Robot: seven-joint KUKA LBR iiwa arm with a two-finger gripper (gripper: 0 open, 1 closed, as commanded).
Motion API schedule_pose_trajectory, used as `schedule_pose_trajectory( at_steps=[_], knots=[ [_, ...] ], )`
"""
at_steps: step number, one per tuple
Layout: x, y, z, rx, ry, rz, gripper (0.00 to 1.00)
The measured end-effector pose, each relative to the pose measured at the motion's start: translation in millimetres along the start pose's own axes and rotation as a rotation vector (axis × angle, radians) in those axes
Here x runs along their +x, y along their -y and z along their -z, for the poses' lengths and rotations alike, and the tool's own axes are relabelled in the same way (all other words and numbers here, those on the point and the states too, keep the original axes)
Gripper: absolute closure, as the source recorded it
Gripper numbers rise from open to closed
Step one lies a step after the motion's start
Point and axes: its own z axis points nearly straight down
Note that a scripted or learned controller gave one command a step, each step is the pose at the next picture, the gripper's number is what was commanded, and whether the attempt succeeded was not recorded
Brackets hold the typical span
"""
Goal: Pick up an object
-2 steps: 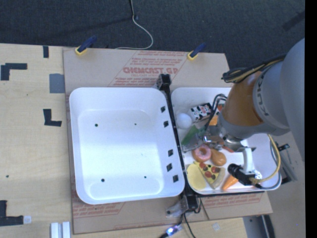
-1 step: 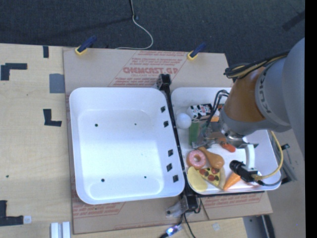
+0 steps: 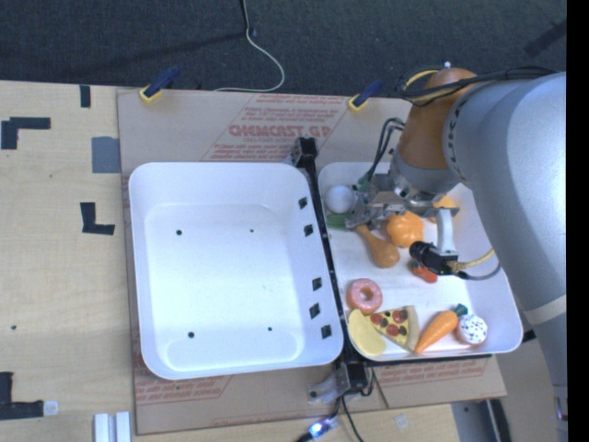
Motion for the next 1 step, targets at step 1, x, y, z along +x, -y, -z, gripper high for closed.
schedule_pose_trajectory(
  at_steps=[1],
  knots=[
    [72.7,-32.3,108.5,-0.022,-0.001,0.005,1.00]
  ],
)
